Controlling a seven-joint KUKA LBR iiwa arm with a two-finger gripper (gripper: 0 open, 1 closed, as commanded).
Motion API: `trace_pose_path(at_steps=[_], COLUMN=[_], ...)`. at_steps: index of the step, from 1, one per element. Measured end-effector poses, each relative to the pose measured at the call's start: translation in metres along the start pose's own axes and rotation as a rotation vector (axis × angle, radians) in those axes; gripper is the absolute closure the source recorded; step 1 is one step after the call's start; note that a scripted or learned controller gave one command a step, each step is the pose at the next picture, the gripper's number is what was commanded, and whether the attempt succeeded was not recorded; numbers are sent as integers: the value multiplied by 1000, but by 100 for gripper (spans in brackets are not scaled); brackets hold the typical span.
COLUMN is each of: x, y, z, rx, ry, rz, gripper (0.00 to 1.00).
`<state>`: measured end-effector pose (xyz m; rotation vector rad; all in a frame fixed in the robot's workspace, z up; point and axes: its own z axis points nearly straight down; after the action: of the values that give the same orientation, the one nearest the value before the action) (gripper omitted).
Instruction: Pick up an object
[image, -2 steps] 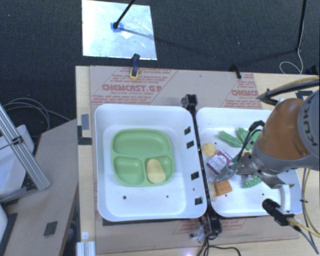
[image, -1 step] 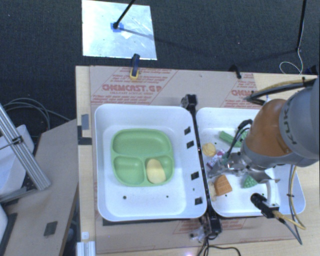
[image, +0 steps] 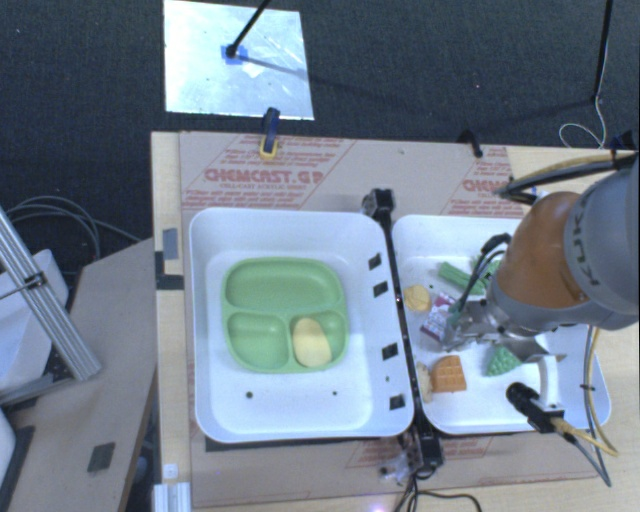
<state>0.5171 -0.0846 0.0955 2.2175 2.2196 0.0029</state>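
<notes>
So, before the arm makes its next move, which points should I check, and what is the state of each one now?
1. Gripper is over the right bin: ok.
2. Fingers open or shut: cannot tell.
3. Object held between fingers: cannot tell.
4. Orange waffle piece lies free, clear of the arm: ok.
5. Green toy is partly under the wrist: not ok.
6. Yellow item rests in the green tray, left bin: ok.

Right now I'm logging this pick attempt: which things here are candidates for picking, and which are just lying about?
Job: gripper, waffle, green block, green tree, yellow piece, wrapper.
Lying about: green tray, foil sheet, clamp.
</notes>
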Motion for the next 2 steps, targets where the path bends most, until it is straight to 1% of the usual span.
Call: trace_pose_path(at_steps=[1,2], x=[0,-2], y=[0,43], z=[0,-34], rx=[1,-2], ry=[1,0], rz=[0,-5], gripper=[0,0])
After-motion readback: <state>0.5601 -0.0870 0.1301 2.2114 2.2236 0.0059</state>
